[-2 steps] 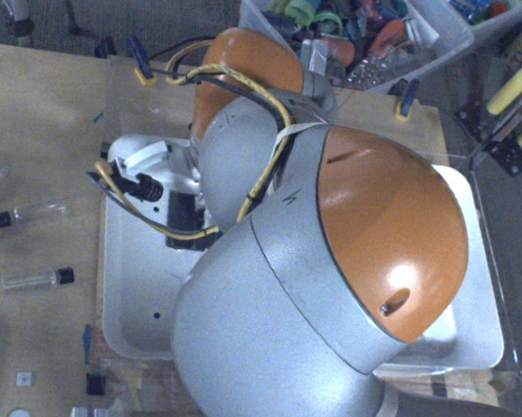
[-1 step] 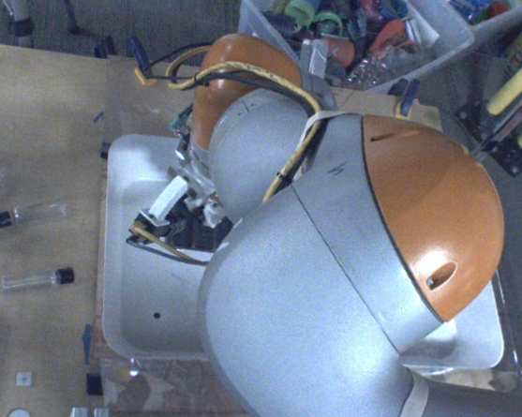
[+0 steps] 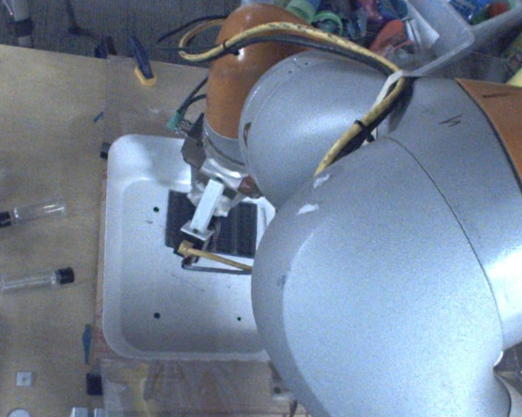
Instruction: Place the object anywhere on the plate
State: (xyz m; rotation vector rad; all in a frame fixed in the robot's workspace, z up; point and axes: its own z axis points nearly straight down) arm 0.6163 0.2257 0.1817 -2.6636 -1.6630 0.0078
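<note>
Tool (image 3: 190, 244) of mine hangs over the dark slatted rectangular plate (image 3: 239, 233) in the shallow white plastic bin (image 3: 127, 300), thin tan stick (image 3: 221, 260) at six o'clock; grip state I cannot tell.

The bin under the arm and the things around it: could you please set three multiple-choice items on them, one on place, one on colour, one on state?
1. Where is the gripper?
A. Over the white bin
B. Over the bare bench
C. Above the toy tub

2. What colour are the vials' caps?
A. Red
B. Black
C. Yellow

3. How do the vials lie?
A. Upright
C. Stacked
B. On their sides

Key: A, it hangs above the bin's floor; B, the caps look dark; B, they lie flat on the bench.
</note>
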